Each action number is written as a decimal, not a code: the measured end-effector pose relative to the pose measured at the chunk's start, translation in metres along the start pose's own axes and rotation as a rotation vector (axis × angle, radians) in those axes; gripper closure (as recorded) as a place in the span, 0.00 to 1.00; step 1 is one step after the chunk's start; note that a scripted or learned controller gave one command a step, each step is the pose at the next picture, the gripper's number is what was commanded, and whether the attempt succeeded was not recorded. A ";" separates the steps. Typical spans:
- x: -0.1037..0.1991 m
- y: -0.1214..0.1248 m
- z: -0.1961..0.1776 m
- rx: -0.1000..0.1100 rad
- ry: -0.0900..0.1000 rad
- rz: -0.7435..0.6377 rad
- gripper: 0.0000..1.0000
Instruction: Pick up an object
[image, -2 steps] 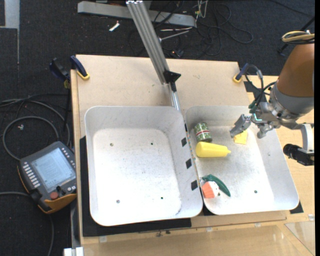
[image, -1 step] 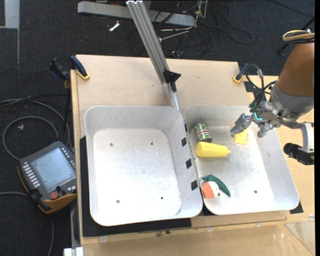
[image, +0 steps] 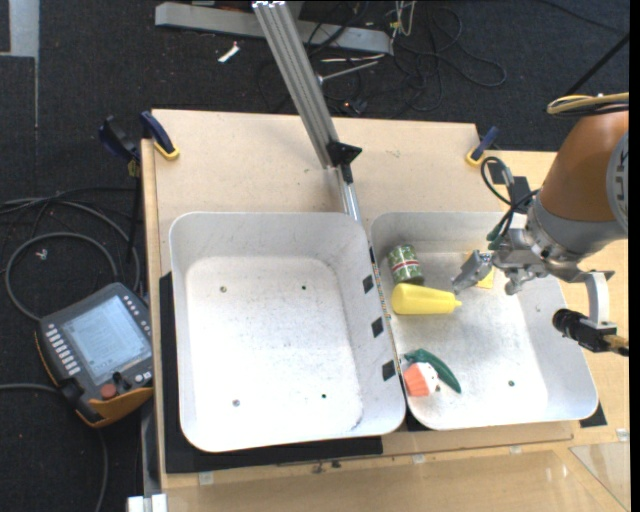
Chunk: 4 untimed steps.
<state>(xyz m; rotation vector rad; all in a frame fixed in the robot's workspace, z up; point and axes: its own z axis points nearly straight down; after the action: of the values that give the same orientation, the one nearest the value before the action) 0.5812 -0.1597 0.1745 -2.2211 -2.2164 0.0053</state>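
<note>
The right bin (image: 520, 400) holds three things near its left side. A small green can (image: 405, 264) lies at the back. A yellow plastic piece (image: 424, 300) lies just in front of it. A carrot-like toy with an orange and white body and green leaves (image: 428, 373) rests near the front left. My gripper (image: 490, 275) hangs over the back middle of the right bin, to the right of the yellow piece, with a small yellow patch showing beside its tips.
The left bin (image: 200, 300) sits alongside, its floor speckled. A slanted metal pole (image: 305, 85) comes down to the divide between the bins. A teach pendant (image: 95, 345) lies on the floor at left. Clamps (image: 158, 135) hold the bench's back corners.
</note>
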 end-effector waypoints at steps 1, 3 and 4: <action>-0.007 0.006 0.047 -0.004 -0.001 0.000 0.00; -0.009 0.012 0.050 -0.027 -0.007 0.000 1.00; -0.004 0.013 0.000 -0.010 -0.002 -0.005 1.00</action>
<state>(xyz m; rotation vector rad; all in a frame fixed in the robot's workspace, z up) 0.5947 -0.1635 0.1749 -2.2212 -2.2284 -0.0045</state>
